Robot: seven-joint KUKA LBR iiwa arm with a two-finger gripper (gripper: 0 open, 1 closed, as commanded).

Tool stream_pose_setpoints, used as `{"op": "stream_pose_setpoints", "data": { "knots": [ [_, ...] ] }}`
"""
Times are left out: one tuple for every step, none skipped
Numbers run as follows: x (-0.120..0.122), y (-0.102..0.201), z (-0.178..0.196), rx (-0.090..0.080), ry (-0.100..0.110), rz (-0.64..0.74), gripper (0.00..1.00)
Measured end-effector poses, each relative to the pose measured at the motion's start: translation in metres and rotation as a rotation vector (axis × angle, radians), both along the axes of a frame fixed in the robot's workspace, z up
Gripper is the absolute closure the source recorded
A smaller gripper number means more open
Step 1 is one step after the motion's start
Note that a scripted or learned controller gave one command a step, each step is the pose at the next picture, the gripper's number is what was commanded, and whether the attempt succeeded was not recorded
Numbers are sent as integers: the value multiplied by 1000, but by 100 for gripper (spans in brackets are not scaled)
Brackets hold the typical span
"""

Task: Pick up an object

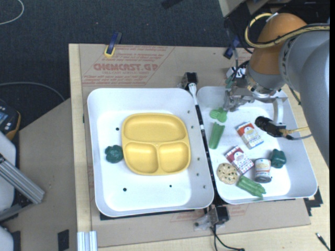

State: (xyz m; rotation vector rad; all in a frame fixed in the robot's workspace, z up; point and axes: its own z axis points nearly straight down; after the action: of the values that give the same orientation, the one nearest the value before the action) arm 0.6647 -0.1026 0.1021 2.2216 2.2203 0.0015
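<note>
The table (pixel 157 67) carries two white bins. The left bin (pixel 104 192) holds a yellow divided plate (pixel 155 143), with a dark green broccoli toy (pixel 113 153) just beside its left edge. The grey arm (pixel 309 61) hangs over the right bin (pixel 301 179), its tool (pixel 230 104) low above a light green vegetable toy (pixel 216 129) near the bin's left wall; whether it is open or closed I cannot tell. Further right lie two small red-and-white boxes (pixel 250 135), a cookie (pixel 227 173), a small can (pixel 263 170) and a green pepper toy (pixel 278 158).
</note>
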Motion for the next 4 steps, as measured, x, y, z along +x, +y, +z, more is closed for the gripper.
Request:
{"op": "stream_pose_setpoints", "data": {
  "knots": [
    [12, -2, 55, -2, -7, 2, 100],
    [15, -3, 99, -1, -5, 1, 100],
    [16, -3, 125, -2, -5, 2, 100],
    [-8, 38, 121, 2, 4, 4, 100]
  ]
}}
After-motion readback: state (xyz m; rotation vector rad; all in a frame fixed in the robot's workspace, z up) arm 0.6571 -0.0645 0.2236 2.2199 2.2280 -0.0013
